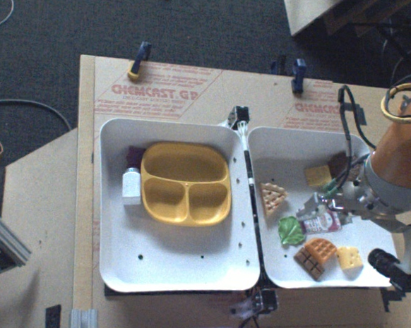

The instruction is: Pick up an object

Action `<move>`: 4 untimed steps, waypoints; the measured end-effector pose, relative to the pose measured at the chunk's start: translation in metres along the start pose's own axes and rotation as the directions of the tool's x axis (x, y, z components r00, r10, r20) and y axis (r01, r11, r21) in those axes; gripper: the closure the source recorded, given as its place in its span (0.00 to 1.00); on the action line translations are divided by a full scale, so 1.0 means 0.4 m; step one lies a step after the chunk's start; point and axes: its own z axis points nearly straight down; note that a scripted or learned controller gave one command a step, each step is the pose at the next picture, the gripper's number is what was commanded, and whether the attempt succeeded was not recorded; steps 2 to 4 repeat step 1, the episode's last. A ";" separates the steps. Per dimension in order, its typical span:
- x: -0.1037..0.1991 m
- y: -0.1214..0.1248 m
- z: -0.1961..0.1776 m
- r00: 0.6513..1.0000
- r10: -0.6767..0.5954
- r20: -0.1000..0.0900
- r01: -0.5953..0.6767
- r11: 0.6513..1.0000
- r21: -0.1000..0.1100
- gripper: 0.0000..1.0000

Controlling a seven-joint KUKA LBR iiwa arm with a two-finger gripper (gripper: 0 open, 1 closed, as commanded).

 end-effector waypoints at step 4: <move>-0.017 0.033 -0.005 1.000 -0.001 0.003 0.001 1.000 -0.006 1.00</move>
